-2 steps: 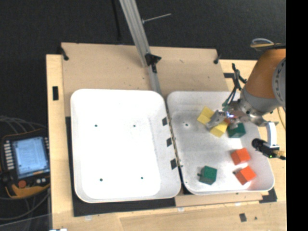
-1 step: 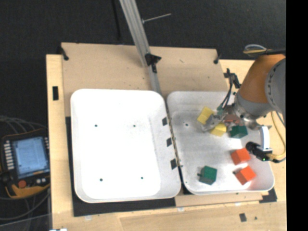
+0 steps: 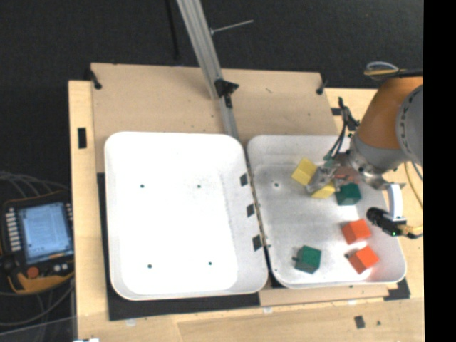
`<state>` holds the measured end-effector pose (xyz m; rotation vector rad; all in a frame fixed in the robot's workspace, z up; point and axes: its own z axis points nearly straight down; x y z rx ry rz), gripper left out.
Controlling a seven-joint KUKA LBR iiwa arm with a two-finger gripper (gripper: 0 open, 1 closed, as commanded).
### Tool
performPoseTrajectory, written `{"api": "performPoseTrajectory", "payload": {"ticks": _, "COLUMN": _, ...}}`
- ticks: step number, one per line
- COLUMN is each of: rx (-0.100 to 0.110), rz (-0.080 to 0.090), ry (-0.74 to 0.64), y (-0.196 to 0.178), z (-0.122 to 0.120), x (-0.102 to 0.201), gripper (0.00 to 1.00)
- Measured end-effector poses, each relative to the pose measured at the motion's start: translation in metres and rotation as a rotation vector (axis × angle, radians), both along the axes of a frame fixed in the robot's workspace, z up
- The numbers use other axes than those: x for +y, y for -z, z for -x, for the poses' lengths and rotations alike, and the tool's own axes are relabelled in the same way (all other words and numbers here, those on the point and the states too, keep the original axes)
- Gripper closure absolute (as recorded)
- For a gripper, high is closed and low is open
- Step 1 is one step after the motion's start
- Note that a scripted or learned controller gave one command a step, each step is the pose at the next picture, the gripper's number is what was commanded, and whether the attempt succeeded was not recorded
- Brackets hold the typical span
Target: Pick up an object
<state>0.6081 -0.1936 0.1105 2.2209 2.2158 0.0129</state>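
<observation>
While two yellow blocks (image 3: 305, 171) are sitting in the upper middle of the right bin (image 3: 285, 152), the pincer (image 3: 326, 179) is hovering just to their right, its opening impossible to tell, with green and orange blocks lying toward the lower right.

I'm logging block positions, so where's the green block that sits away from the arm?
The green block lies in the right bin, near its front edge, left of the two orange blocks.
</observation>
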Motion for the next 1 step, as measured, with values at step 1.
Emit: {"api": "performPoseTrajectory", "payload": {"ticks": 1, "rx": 0.004, "rz": 0.004, "ry": -0.003, "y": -0.0443, "z": 0.0031, "x": -0.0007, "gripper": 1.0}}
